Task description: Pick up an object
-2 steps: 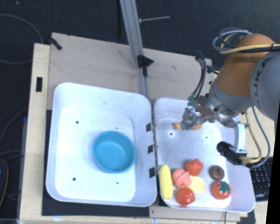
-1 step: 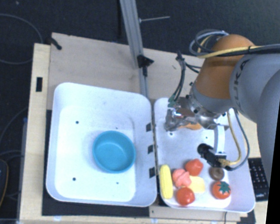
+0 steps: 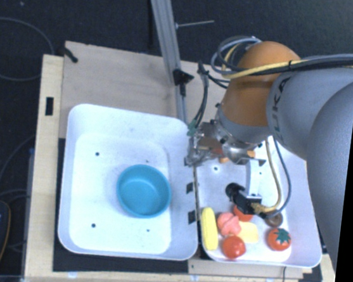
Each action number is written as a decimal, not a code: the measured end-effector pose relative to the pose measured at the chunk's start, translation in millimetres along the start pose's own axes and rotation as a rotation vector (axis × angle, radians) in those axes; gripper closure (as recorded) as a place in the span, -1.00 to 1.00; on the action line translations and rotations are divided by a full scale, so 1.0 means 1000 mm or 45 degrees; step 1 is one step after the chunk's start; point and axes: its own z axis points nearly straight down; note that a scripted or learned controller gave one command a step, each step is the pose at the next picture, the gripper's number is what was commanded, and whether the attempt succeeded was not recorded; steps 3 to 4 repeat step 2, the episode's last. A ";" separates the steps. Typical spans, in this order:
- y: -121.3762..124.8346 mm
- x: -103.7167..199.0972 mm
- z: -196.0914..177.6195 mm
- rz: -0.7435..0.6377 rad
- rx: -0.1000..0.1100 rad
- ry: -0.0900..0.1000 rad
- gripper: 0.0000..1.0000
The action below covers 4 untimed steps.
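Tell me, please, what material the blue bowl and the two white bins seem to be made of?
The blue bowl looks like plastic: even, saturated colour with a soft sheen on the rim. The left bin and the right bin look like moulded white plastic, smooth and slightly glossy, with rounded corners. That is how they look; the view cannot confirm it.

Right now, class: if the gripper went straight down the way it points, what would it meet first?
Probably the white floor of the right bin near its left wall; the gripper hangs there, apart from the toy food. Depth is unclear.
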 end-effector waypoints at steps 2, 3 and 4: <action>-0.002 0.047 0.005 0.008 0.004 -0.004 -1.00; -0.002 0.047 0.005 0.008 0.004 -0.004 -1.00; -0.002 0.047 0.005 0.008 0.004 -0.004 -1.00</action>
